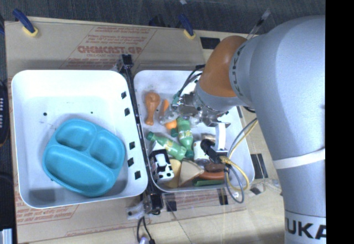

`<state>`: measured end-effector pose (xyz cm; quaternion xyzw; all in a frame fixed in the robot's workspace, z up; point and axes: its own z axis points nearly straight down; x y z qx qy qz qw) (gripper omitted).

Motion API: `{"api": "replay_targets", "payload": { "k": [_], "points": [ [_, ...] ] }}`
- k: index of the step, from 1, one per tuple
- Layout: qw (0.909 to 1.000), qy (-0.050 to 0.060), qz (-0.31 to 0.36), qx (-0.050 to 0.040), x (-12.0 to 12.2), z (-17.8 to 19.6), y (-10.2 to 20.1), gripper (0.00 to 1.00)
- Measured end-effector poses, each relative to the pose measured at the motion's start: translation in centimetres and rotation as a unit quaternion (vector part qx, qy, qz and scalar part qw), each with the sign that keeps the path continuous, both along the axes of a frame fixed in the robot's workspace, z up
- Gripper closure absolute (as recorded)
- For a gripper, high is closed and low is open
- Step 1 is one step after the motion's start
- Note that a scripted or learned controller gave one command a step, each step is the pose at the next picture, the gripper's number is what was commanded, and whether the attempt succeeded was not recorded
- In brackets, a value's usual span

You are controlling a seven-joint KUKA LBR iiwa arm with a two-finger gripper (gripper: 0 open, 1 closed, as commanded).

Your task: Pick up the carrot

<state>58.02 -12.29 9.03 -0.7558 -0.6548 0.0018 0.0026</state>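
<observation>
Claw (193,113) sits low in the right bin (141,79), can't tell its state; carrot (165,106) lies just left, long way pointing up-down.

1 fixed camera looks down at a slant on the table (110,43) from above, taking in both white bins (33,88) (the arm (287,88) enters from the right).

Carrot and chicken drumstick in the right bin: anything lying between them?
In the camera view, nothing. The carrot lies just right of the drumstick, nearly side by side, with a thin strip of bare white floor of the right bin between them.
</observation>
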Motion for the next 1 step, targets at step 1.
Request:
{"api": "replay_targets", "payload": {
  "k": [1],
  "points": [
    [1.0000,0.003,0.004,-0.0010,-0.04,1.02,-0.06,1.00]
  ]
}}
